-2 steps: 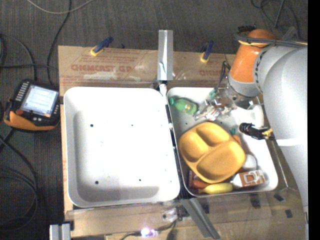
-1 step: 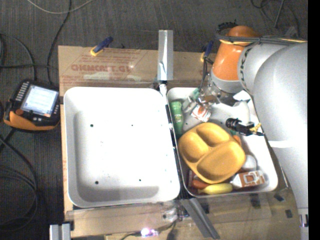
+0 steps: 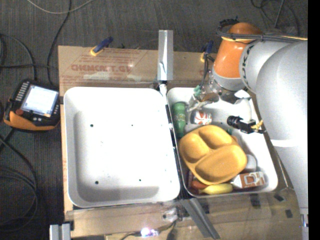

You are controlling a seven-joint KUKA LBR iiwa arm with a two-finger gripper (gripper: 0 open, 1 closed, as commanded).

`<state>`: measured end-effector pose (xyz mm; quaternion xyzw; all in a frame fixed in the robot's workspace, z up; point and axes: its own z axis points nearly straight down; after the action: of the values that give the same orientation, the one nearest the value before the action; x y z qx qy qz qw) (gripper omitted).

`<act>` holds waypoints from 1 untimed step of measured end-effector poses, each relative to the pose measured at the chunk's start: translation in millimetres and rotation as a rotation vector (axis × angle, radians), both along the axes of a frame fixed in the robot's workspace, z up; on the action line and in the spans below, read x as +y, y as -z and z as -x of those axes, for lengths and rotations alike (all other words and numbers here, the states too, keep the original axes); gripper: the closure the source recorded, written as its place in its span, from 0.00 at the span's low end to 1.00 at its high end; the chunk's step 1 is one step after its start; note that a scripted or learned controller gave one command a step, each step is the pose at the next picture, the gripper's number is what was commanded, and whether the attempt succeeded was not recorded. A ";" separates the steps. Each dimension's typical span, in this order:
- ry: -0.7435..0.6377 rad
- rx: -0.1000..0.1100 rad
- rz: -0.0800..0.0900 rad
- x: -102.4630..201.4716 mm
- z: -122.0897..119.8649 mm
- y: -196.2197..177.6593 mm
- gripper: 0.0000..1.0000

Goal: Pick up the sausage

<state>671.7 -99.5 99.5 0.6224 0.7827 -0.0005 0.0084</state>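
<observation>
From the camera above the bench, the right bin [image 3: 272,176] is crowded. The likeliest sausage [image 3: 197,185] is a small reddish-brown piece at that bin's near left corner. It is half tucked under the rim of a yellow divided plate [image 3: 212,154] and lies just beside a banana [image 3: 218,188]; too little of it shows to be certain of its shape. I judge it to be light, somewhat soft and smooth-skinned, so it could roll or slip from a grip. The best hold would be across its narrow middle, though the plate overhanging it and the bin wall close by leave little room to come down. The gripper [image 3: 203,96] is at the far end of the same bin, well apart from the sausage, low over a red-and-white can [image 3: 202,118] and near a green bottle [image 3: 179,115]. Clutter and the wrist hide its state, so I cannot tell whether it is open or closed, nor whether it touches anything. The left bin [image 3: 75,134] sits alongside.
</observation>
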 end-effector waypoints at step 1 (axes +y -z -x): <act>0.001 0.000 0.002 -1.2 0.2 0.1 0.00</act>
<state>671.5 -100.7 99.4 0.6226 0.7825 -0.0013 0.0090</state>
